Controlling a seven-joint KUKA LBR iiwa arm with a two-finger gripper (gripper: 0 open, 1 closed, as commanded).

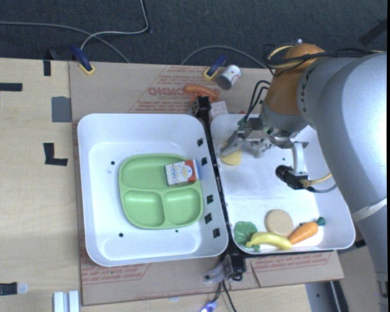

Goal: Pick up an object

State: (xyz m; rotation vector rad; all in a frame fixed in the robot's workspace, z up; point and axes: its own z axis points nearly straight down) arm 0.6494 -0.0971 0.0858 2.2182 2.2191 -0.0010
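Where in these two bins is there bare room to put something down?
The left bin has bare white floor all around the green tray, widest above it. In the right bin, the middle is free, between the gripper and the near-edge cluster: broccoli, banana, cookie, carrot. That near edge is crowded.
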